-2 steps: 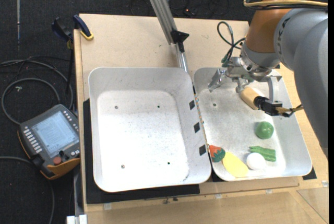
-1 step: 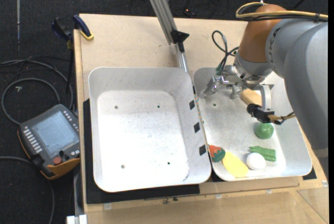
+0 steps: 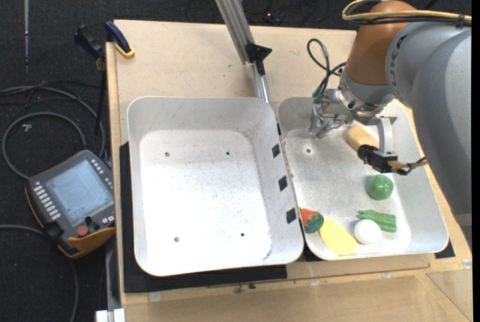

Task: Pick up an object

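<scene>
Here, take the shallow white right-hand bin (image 3: 420, 238) as your landmark. Your grey arm with the orange band (image 3: 379, 43) reaches in over the bin's far end, and the two-finger gripper (image 3: 324, 124) hangs low above the far left part of its floor, close to the wall it shares with the shallow white left-hand bin (image 3: 142, 163). You can see nothing between the fingers; the view is too small and cluttered with cables there, so I cannot tell whether they are spread or pressed together.

The objects you might pick all lie in that right-hand bin. A tan, rounded block-like piece (image 3: 361, 136) sits just beside the gripper, toward the bin's far right, partly behind a black bracket on the wrist. Nearer the camera from it rests a round green ball (image 3: 379, 186), apart from the gripper. Along the bin's near edge you have a cluster: a flat green toy piece (image 3: 379, 220), a white ball (image 3: 367, 232) touching it, a yellow oval piece (image 3: 337, 238) just left of the white ball, and a small red-and-green object (image 3: 311, 221), possibly a toy strawberry, against the left wall.

Well to the left of both bins, a grey and orange teach pendant (image 3: 71, 200) lies on the dark floor.
</scene>
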Motion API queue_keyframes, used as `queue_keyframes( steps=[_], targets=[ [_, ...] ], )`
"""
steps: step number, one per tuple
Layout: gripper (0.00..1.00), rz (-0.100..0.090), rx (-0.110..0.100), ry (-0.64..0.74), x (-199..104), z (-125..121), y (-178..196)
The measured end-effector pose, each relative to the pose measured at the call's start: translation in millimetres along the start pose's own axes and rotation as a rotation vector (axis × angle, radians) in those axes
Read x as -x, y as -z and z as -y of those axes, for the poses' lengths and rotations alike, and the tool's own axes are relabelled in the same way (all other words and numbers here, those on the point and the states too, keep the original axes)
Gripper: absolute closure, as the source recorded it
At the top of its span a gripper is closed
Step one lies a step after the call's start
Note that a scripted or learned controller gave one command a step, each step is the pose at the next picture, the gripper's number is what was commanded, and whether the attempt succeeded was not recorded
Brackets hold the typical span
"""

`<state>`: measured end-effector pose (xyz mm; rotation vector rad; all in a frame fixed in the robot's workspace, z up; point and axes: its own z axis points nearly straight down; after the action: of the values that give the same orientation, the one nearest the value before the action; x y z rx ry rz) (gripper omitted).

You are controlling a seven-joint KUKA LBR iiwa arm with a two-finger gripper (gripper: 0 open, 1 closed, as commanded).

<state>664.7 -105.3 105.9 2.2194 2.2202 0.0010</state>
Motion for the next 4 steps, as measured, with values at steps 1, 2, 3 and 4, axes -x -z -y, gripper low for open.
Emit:
queue_keyframes(
  steps=[1, 2, 3, 4],
  targets=[
    [1.0, 0.001, 0.006, -0.001, 8, -2, 60],
    [1.0, 0.001, 0.006, -0.001, 17, 2, 113],
    [1.0, 0.001, 0.006, 0.002, 16, 0, 167],
    [1.0, -0.003, -0.003, 0.007, -35, 18, 166]
  ],
)
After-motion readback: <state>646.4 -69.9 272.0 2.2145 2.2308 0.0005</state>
